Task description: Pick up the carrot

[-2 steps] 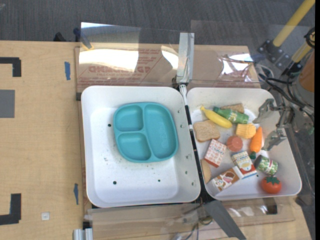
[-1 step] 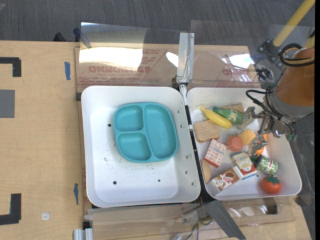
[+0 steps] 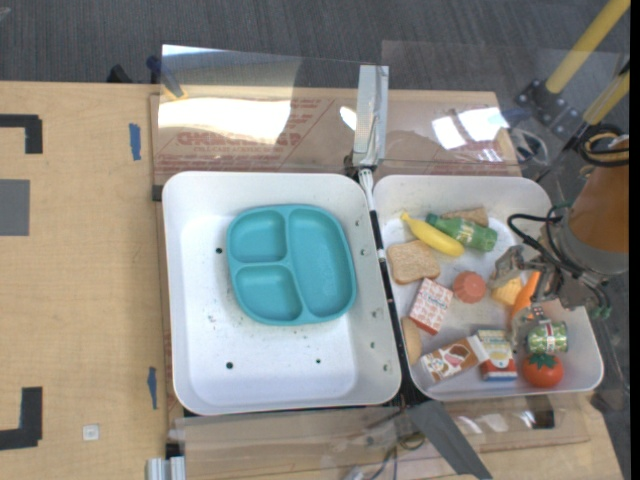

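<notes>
The carrot (image 3: 526,296) is a thin orange piece lying near the right side of the right bin (image 3: 590,378), next to a yellow wedge (image 3: 508,291). My gripper (image 3: 531,277) hangs right over the carrot, under the arm's orange band (image 3: 608,211) and a loop of black cable. Dark gripper parts sit on both sides of the carrot and partly hide it. I cannot make out whether the carrot is held.
The right bin also holds a banana (image 3: 432,234), green bottle (image 3: 463,231), bread slice (image 3: 413,261), red ball (image 3: 470,287), red-white carton (image 3: 431,305), green can (image 3: 547,339), tomato (image 3: 542,369) and small boxes (image 3: 494,353). A teal divided plate (image 3: 291,264) lies in the left bin (image 3: 190,368).
</notes>
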Controlling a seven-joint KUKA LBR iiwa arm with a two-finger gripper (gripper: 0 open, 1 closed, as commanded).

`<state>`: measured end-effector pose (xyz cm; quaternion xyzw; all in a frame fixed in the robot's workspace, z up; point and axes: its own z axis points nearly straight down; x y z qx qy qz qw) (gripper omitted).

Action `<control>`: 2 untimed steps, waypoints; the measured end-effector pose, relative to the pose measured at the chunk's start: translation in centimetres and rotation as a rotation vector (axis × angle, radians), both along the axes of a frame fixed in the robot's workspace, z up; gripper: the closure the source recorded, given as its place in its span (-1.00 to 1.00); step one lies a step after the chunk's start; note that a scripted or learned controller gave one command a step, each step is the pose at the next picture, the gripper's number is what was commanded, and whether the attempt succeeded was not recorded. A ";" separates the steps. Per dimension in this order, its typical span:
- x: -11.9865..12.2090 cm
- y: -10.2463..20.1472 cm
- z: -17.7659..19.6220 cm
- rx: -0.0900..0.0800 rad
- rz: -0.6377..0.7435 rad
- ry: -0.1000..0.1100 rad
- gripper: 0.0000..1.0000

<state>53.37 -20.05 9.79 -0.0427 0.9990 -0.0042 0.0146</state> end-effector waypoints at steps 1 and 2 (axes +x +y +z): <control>0.8 2.3 0.0 -0.006 0.037 0.003 -1.00; 0.8 4.8 0.0 -0.004 0.015 0.004 -1.00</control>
